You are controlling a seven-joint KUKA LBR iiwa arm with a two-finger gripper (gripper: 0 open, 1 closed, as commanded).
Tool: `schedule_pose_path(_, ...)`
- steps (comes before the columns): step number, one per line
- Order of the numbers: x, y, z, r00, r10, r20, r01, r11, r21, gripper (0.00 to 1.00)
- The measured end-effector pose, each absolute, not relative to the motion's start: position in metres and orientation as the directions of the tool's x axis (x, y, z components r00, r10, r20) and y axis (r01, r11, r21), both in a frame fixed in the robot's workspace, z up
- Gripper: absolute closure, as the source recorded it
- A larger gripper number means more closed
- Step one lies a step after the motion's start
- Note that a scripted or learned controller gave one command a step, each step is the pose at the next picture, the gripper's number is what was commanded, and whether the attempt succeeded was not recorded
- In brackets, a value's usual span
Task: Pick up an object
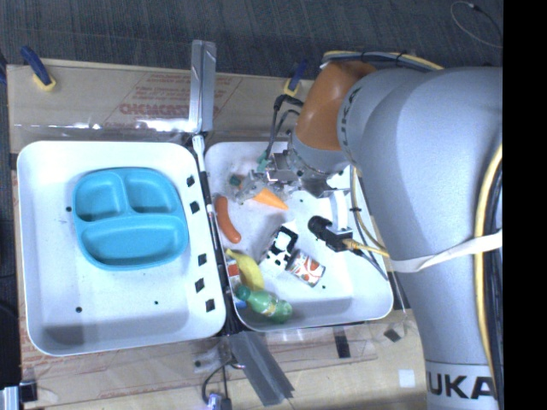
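My gripper (259, 180) reaches down into the far part of the right bin (369, 301), under the orange-banded wrist. An orange cone-shaped piece (273, 199) lies just in front of it, touching or nearly touching it. Further left lies a red-orange sausage (226, 219). Toward the near side are a black-and-white box (280, 248), a white and orange can (308, 271), a yellow banana (248, 267) and a green bottle (264, 305). Nothing shows clearly held.
The left bin (51, 314) holds a blue divided plate (130, 216). A metal divider bar (202, 84) stands between the bins at the back. The big grey arm (427, 169) covers the right bin's right side.
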State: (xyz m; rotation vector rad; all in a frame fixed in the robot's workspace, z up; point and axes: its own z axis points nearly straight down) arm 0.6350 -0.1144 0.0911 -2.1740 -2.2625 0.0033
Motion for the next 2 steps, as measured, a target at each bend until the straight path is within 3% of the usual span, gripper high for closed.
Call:
schedule_pose_path(1,0.634,-0.113,0.099,-0.045,0.999,0.002,0.999,0.045,-0.011,1.00)
schedule_pose_path(2,0.654,-0.043,0.191,0.032,0.999,0.000,0.999,-0.032,-0.005,1.00)
